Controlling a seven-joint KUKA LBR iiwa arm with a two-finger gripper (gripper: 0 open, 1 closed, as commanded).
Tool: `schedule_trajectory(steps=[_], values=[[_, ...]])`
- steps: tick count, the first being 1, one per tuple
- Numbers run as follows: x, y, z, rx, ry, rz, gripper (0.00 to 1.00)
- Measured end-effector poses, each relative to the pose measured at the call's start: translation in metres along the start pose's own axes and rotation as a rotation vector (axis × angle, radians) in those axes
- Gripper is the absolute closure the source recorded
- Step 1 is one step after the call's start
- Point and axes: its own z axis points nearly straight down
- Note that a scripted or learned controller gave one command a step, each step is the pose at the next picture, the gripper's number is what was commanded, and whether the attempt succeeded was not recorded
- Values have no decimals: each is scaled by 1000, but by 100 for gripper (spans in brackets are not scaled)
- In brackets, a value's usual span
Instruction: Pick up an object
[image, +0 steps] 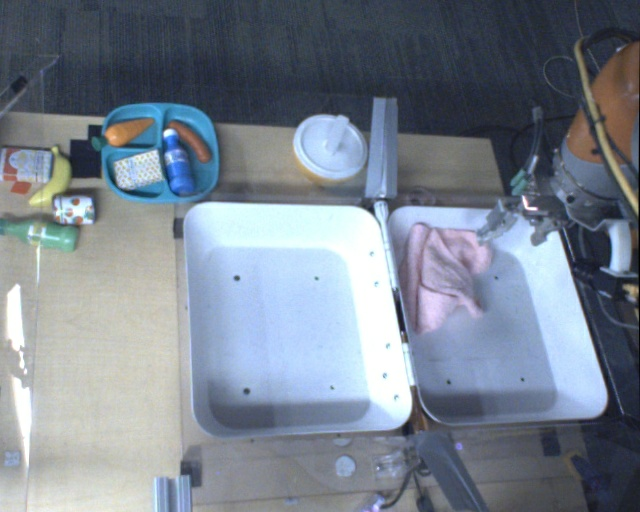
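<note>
A crumpled pink cloth (440, 275) lies in the right bin (530, 390), against its left wall and toward the back. My gripper (517, 230) hangs over the back of the same bin, just right of the cloth's upper corner. Its two fingers are spread apart with nothing between them, and the left fingertip (492, 228) is close to the cloth's edge. The grey arm with its orange band (610, 90) comes in from the upper right.
The left bin (290, 320) sits beside the right one, with a metal bar (380, 150) behind the seam. Behind the bins stand a white lidded cup (330, 148) and a blue divided plate (205, 160) of toy food. A banana (55, 178), a small can (74, 209) and a green bottle (40, 234) lie far left.
</note>
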Motion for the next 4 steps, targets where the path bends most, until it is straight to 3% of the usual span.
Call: schedule_trajectory(steps=[1, 2, 3, 4], values=[[-26, -65, 88, 1, 1, -141, 0], [-46, -30, -34, -6, -3, -254, 0], [-2, 1, 51, -2, -1, -428, 0], [-2, 22, 62, -6, -3, -675, 0]])
